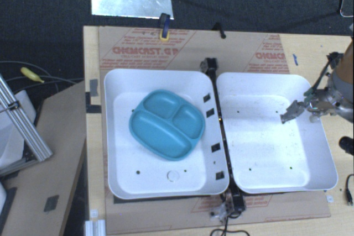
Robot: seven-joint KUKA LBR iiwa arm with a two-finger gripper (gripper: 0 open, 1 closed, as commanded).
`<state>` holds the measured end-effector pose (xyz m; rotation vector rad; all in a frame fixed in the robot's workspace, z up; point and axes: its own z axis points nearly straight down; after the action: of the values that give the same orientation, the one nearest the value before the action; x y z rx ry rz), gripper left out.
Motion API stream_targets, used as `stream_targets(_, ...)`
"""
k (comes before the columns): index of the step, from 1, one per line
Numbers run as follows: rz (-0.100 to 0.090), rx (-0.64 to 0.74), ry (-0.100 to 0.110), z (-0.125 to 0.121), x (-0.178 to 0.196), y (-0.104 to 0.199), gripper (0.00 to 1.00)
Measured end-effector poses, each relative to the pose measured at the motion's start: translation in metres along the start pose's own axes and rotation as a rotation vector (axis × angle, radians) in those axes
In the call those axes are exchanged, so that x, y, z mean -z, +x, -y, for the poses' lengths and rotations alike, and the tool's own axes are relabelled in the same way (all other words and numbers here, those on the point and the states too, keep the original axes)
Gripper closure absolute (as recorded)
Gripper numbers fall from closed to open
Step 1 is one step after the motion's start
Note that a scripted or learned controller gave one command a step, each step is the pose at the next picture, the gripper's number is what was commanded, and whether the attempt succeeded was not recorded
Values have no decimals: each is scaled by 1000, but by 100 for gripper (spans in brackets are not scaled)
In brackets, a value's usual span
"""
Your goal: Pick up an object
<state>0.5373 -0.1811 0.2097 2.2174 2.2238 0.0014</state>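
Observation:
A blue divided plate point(166, 124) with three compartments lies flat in the left white bin point(119, 174), a little above the bin's middle. My gripper point(291, 112) hangs over the right part of the right white bin point(321, 171), near its far right corner, reaching in from the right edge. It stands far from the plate, across the divider between the bins. Nothing shows between its fingertips. The wrist and arm point(340, 94) run off the right side.
The bins sit side by side on a cardboard sheet point(149, 50) on the bench. A yellow-and-blue clamp point(164, 26) holds the sheet's far edge. A metal frame point(19, 124) stands at the left, and cables point(260, 22) cross the dark floor behind.

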Motion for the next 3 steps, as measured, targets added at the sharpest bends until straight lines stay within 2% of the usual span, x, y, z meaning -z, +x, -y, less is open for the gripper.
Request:
stream_targets(1,-3,11,-2,-26,-3,90,0)
stream_targets(2,-4,6,3,49,24,140,0)
stream_targets(3,-4,13,0,32,12,249,0)
